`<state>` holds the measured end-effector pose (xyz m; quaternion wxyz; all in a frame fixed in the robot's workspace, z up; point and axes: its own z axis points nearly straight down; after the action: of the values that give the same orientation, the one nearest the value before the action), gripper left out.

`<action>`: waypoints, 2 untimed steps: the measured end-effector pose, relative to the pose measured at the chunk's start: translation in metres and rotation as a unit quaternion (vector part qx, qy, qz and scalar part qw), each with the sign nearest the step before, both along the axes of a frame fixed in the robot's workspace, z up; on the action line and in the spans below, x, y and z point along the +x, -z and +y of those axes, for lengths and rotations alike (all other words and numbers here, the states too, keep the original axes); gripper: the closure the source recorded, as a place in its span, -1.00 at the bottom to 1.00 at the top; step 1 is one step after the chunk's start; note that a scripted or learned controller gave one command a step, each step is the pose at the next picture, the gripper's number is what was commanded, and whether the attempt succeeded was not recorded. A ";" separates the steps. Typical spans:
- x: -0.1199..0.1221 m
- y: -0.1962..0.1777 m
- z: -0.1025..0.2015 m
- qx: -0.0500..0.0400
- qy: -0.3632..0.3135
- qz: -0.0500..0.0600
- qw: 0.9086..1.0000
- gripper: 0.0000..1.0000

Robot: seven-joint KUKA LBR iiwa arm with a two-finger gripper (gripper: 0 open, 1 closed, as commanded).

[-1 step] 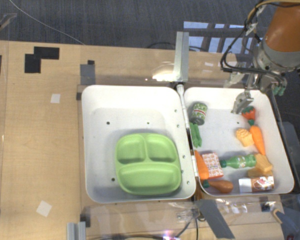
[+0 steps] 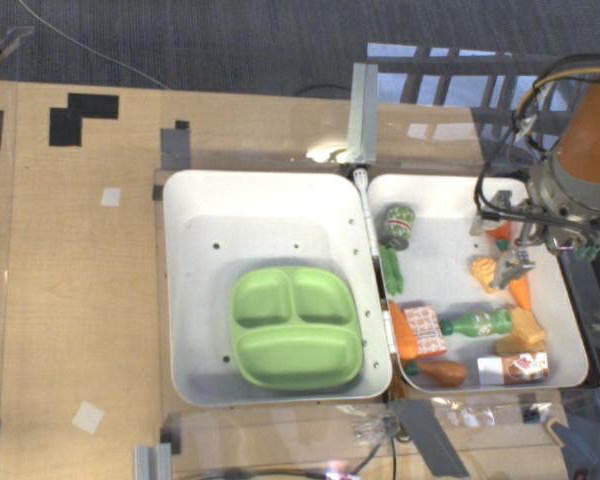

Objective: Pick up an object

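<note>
The right bin holds several small items. Among them are a green can, a green bottle lying flat, a red and white packet, a yellow piece and an orange carrot. My gripper hangs low over the bin's right side, between the yellow piece and the carrot. A small red item lies just behind it. The wrist hides what is directly under the gripper, and I see nothing lifted.
The left bin carries a green divided plate. A white and red box, a brown sausage and a tan block crowd the right bin's front. A grey post stands behind the divide.
</note>
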<state>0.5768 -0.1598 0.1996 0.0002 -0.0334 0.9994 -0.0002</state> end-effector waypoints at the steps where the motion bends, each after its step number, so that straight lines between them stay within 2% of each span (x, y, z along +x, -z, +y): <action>1: 0.002 0.104 -0.034 -0.001 -0.032 -0.005 0.999 -1.00; 2: -0.043 0.109 -0.045 -0.002 -0.016 -0.016 1.000 -1.00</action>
<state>0.5342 -0.2045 0.0911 0.0157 -0.0495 0.9986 -0.0031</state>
